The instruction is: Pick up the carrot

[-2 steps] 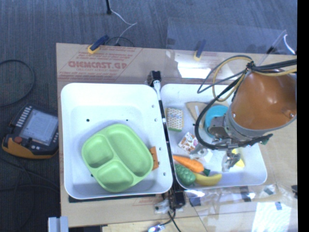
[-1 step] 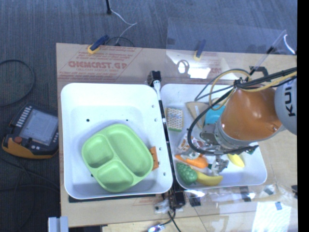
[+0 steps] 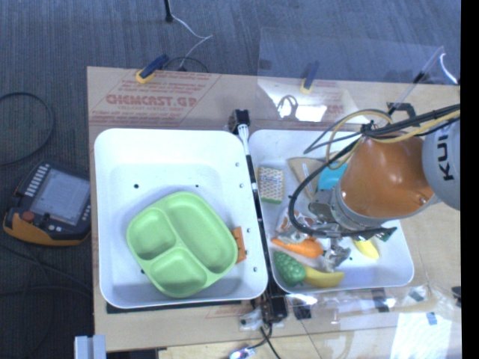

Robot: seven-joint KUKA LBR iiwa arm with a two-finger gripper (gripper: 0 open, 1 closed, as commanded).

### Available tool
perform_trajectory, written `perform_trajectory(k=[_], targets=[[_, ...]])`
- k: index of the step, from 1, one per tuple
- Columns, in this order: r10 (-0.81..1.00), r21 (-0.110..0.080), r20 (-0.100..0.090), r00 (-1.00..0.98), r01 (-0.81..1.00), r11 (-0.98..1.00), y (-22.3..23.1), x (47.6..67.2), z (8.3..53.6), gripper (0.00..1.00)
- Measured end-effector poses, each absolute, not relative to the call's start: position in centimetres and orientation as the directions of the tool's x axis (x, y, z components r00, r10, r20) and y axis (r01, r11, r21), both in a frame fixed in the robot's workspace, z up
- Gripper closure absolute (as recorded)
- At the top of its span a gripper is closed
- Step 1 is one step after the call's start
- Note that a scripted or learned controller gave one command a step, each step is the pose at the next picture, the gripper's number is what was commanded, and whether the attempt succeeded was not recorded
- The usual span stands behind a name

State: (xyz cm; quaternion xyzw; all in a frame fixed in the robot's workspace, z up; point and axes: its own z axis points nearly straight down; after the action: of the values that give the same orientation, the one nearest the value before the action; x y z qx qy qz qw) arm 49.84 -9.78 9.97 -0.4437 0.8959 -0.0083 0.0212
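Nearest the viewer, at the front of the right bin (image 3: 400, 271), a yellow banana-shaped toy (image 3: 326, 277) lies along the near wall, with a green knobbly vegetable toy (image 3: 288, 268) just to its left, touching or almost touching it. Right behind these lies the carrot (image 3: 298, 247), orange, stretched left to right on the bin floor, its right end running under the metal parts of the gripper (image 3: 334, 251). The gripper hangs low over that spot, directly beside the carrot's right end; whether it touches the carrot cannot be told. How far its fingers stand apart cannot be told either: the wrist and the orange band (image 3: 382, 182) above it cover most of them. Nothing can be seen clamped between them. A small yellow piece (image 3: 367, 247) lies just right of the gripper.

In the left bin (image 3: 108, 200), a green sectioned plate (image 3: 182, 242) sits toward the near side, with a small orange object (image 3: 239, 244) against its right edge by the bin wall.

Farther back in the right bin, a pale rectangular packet (image 3: 270, 183) lies near the left wall, and a blue item (image 3: 331, 176) shows beside the arm. Black and yellow cables (image 3: 359, 129) loop over the arm at the far side.
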Motion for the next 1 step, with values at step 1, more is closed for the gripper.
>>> perform_trajectory(k=[1], targets=[[-0.639, -0.022, -0.028, -0.769, -0.638, 0.769, -10.39, 50.77, 9.43, 0.0]])
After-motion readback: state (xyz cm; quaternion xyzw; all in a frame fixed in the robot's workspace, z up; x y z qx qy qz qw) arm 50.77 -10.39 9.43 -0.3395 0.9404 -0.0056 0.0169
